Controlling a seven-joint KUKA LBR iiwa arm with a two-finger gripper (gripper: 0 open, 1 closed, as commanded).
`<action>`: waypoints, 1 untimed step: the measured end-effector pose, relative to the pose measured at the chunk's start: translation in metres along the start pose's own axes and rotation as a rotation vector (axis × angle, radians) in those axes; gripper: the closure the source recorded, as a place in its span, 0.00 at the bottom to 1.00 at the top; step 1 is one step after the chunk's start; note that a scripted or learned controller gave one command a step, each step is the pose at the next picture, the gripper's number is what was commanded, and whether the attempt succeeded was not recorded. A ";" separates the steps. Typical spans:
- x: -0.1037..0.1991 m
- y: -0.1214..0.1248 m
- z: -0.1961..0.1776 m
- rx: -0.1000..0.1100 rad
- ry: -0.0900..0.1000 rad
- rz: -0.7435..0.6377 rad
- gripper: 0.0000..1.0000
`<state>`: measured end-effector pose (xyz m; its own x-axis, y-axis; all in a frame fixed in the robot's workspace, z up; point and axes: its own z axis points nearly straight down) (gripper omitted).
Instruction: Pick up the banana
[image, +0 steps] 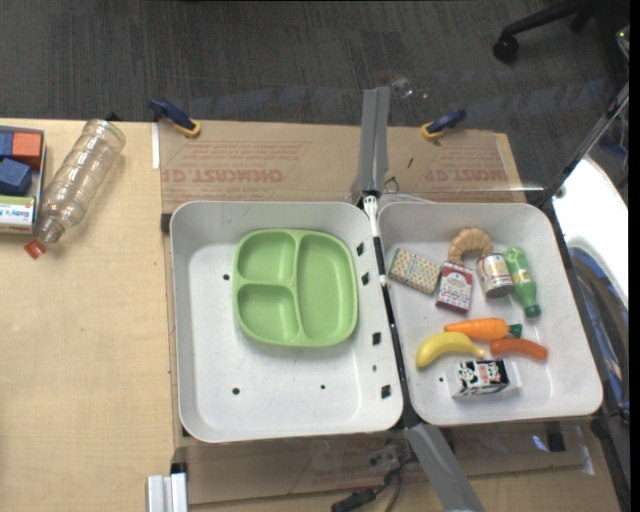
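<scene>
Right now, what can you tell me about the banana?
The banana is a small yellow toy, smooth and shiny like plastic, curved like a smile turned upside down. It lies flat in the right-hand white bin, toward the front. A toy carrot sits just behind it, a milk carton just in front, both very close or touching. Nothing is holding it.

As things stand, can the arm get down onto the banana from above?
Probably yes: the banana lies uncovered, but a carrot and milk carton crowd it.

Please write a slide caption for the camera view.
Curved yellow banana lies in the right shallow white bin, beside two orange carrots.
</scene>
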<state>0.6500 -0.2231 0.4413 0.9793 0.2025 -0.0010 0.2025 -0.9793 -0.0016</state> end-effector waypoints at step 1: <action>-0.004 -0.001 0.002 0.002 -0.004 0.004 1.00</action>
<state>0.6463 -0.2232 0.4394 0.9801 0.1985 -0.0052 0.1984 -0.9801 -0.0035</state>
